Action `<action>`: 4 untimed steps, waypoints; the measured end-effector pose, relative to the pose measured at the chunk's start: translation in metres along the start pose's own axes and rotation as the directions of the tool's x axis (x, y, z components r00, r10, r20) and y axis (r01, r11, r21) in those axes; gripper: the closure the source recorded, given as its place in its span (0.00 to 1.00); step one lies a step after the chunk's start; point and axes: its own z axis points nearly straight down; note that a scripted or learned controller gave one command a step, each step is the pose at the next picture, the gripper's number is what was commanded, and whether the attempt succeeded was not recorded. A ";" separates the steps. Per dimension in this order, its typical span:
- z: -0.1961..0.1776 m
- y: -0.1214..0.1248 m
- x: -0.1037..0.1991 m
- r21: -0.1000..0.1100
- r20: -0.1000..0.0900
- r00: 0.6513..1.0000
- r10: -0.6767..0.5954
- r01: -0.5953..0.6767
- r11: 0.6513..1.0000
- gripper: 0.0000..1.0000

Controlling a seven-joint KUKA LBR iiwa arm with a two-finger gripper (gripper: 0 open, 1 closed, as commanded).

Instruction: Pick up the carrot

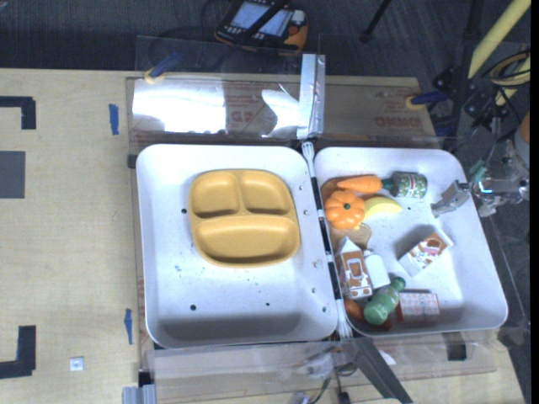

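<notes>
The carrot [357,184] lay nearly level across the back of the right bin [472,251], its long axis running side to side, thick end toward the gripper [465,194], well to that gripper's left; the gripper hung over the bin's right rim, holding nothing visible; how far it stood open could not be told.

Two white bins [168,171]. One yellow tray [244,215], one carrot [360,183], one pumpkin [345,210], one lemon [383,209], two bottles [406,184], three cartons [424,252].
</notes>
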 end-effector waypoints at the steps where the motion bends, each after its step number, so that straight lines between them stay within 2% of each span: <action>1: 0.009 0.062 0.017 -0.005 0.005 0.932 -0.362 0.363 0.932 0.00; 2: 0.073 0.111 0.099 -0.005 0.003 0.958 -0.286 0.286 0.958 0.00; 3: 0.115 0.095 0.085 -0.003 0.002 0.958 -0.285 0.285 0.958 0.00; 4: 0.105 0.095 0.086 -0.001 0.002 0.958 -0.288 0.288 0.958 1.00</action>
